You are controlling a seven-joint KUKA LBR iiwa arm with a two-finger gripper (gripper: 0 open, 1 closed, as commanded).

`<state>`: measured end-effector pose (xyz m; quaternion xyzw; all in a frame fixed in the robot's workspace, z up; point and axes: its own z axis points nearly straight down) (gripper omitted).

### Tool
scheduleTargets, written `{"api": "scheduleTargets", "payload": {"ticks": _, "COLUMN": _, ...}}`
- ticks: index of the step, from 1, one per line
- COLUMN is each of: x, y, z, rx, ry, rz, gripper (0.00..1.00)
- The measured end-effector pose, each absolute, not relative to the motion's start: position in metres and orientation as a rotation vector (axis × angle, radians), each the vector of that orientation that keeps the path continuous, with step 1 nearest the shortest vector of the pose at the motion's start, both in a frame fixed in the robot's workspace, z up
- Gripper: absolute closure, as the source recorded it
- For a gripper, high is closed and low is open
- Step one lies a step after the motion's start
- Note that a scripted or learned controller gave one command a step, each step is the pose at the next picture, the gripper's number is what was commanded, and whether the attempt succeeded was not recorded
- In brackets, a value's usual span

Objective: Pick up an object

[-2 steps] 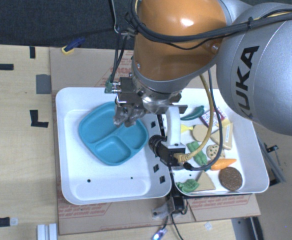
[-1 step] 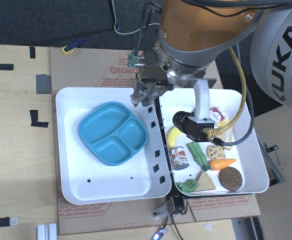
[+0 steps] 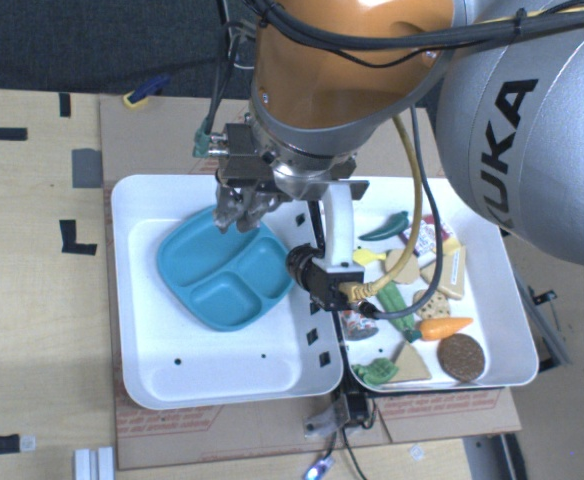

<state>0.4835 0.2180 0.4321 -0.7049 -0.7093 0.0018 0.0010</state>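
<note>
A blue divided tray (image 3: pixel 224 273) lies tilted in the left bin (image 3: pixel 152 368). My gripper (image 3: pixel 240 214) hangs over the tray's far edge, its dark fingers reaching down to the rim. The right bin (image 3: pixel 507 353) holds several small things: a green pepper (image 3: pixel 384 230), an orange carrot (image 3: pixel 444 327), a brown round cookie (image 3: pixel 462 356), a green leafy piece (image 3: pixel 377 372), a tan cracker (image 3: pixel 454 270) and a yellow piece (image 3: pixel 370 258). The arm's large orange and grey body covers the back of both bins.
The bins sit on a cardboard sheet (image 3: pixel 122 148) on a wooden bench with black marks. The left bin's floor around the tray is bare white. A blue and yellow item (image 3: pixel 147 90) lies at the bench's far edge.
</note>
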Motion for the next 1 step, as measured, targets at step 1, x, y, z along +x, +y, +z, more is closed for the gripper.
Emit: {"api": "scheduleTargets", "payload": {"ticks": 1, "x": 0.4843, "y": 0.2160, "z": 0.4429, "rx": -2.215, "ry": -2.225, "rz": 0.005, "gripper": 1.00}}
